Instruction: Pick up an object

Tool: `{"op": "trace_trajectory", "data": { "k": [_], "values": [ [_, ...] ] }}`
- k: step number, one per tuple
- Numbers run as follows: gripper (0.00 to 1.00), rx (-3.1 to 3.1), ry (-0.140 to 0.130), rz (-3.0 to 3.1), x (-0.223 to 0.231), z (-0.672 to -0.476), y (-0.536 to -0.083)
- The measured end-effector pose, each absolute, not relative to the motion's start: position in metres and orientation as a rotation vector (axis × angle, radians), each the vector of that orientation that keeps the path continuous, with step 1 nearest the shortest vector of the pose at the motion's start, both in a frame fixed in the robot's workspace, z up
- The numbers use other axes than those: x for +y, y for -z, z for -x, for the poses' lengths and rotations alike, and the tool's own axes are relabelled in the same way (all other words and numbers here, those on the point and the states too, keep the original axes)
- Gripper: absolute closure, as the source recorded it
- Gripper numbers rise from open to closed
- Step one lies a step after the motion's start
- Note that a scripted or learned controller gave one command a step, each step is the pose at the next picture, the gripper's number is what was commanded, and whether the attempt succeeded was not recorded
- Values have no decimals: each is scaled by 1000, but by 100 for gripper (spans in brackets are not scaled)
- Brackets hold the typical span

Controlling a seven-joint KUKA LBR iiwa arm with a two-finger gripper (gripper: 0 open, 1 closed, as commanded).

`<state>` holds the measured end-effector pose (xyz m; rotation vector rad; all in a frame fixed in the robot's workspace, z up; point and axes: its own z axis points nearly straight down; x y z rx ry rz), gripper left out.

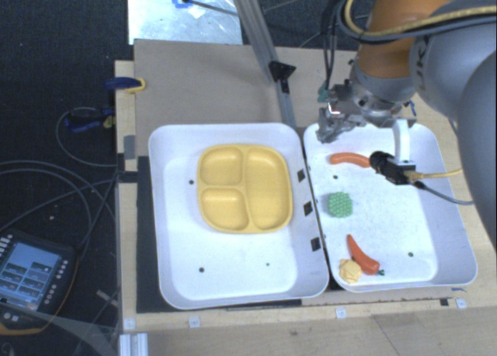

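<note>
Yellow item (350,270), right bin's (443,265) near corner.

Dark carpeted floor (54,36) around brown bench (202,82). Loose cables (70,176) left; handheld screen pendant (27,277) lower left. Bright floor patch (182,1) top.

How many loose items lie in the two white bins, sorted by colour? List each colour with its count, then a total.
Yellow: 2, the divided tray and small yellow piece
Orange-red: 2, the upper sausage-like piece and lower carrot-like piece
Green: 1, the round piece
Total: 5
</note>
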<state>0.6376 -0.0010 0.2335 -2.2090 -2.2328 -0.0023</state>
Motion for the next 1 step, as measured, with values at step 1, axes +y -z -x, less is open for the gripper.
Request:
{"op": "trace_trajectory", "data": {
  "k": [1],
  "values": [
    [100, -2234, 7, 2210, 53, -648, -244]
  ]
}}
